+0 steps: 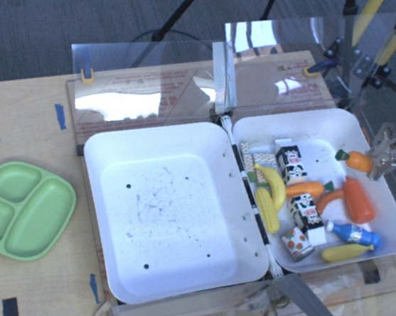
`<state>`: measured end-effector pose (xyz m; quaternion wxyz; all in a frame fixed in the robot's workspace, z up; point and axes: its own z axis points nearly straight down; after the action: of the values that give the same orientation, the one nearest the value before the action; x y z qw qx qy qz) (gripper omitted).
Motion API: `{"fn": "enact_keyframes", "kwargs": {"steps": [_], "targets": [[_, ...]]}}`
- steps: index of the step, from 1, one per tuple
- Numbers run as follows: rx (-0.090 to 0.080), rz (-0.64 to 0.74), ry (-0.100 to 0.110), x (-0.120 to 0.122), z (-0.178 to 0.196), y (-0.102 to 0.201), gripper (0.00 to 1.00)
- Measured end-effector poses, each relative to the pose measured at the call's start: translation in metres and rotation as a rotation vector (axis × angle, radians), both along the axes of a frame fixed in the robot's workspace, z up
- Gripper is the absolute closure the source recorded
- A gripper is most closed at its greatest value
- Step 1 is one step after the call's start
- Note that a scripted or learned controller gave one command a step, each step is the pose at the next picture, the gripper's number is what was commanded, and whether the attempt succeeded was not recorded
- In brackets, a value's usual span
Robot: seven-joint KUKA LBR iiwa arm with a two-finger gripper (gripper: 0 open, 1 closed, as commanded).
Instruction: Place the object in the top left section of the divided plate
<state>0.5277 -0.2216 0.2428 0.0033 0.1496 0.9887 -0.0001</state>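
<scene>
Bench (43,294) left edge bears the green divided plate (22,209), apart from bins.

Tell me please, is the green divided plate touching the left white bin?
Apart. The camera view shows the green divided plate lying on the wooden bench, with a strip of bare wood between its right rim and the left white bin.

A robotics lab: wooden bench (50,293) with taped markers, two white bins (112,157), tripod legs (186,5) behind.
</scene>
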Motion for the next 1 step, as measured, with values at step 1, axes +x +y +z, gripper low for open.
{"fn": "enact_keyframes", "kwargs": {"steps": [1], "targets": [[-0.003, 0.351, -0.001, -0.0381, 0.1099, -0.0021, 1.0]]}}
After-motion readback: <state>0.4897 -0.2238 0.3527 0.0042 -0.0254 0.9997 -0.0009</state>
